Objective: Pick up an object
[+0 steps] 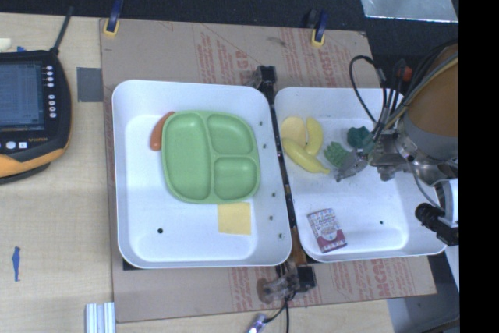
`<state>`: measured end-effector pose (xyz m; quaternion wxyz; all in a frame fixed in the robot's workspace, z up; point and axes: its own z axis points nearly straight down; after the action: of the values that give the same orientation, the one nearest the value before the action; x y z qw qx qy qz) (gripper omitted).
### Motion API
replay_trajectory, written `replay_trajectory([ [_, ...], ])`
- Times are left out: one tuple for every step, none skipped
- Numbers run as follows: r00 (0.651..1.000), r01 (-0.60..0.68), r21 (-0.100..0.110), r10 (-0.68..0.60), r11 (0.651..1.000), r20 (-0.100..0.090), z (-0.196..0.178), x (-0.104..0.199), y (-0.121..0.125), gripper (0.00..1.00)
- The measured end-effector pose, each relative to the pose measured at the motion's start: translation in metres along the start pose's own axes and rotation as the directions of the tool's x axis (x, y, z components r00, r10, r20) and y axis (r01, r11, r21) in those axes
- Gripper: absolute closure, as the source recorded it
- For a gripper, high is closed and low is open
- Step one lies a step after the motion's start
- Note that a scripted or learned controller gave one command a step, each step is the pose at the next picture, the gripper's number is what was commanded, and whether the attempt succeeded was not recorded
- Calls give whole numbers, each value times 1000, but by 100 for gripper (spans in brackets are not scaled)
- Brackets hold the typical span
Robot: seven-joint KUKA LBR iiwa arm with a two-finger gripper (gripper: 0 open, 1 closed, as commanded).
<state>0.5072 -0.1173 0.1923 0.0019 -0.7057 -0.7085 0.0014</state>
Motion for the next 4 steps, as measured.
replay_trajectory([
  [1000,-3,-3,3,1000,2,-36,-70,54,0],
  [1000,3,2,-3,1000,1,86,-69,116,0],
  [1000,-1,-3,1,1000,1,97,-95,139,0],
  [1000,3,-3,-3,1000,1,86,-95,139,100],
])
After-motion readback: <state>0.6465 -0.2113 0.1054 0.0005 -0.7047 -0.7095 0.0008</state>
